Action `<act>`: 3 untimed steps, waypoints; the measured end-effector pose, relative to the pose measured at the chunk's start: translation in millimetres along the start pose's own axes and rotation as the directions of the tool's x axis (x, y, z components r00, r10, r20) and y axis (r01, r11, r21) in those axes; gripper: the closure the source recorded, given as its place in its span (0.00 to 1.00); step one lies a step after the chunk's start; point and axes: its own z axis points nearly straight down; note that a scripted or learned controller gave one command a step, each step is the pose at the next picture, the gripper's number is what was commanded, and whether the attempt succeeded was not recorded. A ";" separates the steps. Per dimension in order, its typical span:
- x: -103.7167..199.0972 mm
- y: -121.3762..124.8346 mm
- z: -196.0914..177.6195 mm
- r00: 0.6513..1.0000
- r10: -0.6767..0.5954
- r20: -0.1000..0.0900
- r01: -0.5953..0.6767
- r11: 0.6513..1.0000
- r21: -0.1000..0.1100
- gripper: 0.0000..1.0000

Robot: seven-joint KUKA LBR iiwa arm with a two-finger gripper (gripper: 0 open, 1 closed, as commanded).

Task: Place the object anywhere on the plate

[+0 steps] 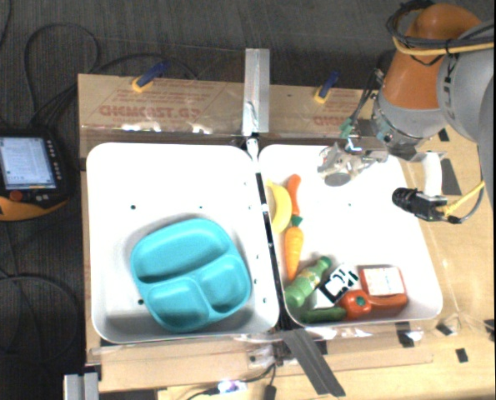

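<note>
A light blue plate (189, 272) with three compartments lies in the left bin (114, 182), with nothing on it. My gripper (341, 167) hangs over the upper part of the right bin (398, 240), well to the right of the plate. Nothing shows in its grasp. Below and left of it lie a yellow banana (277, 207) and an orange carrot (293, 192) by the divider between the bins. A second carrot (293, 248) lies lower down the same side.
Along the right bin's near edge sit a green bottle (306, 280), a black and white block (341, 282), a red box with a pale label (383, 282), a red vegetable (356, 304) and a green one (321, 313). A handheld pendant (21, 173) lies left of the bench.
</note>
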 end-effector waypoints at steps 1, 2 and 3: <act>46.9 -59.3 47.2 1.000 -0.021 -0.004 0.021 1.000 0.003 1.00; 113.6 -117.6 42.9 0.989 -0.145 -0.001 0.145 0.989 -0.005 1.00; 214.5 -128.8 38.2 0.859 -0.511 -0.004 0.511 0.860 0.000 1.00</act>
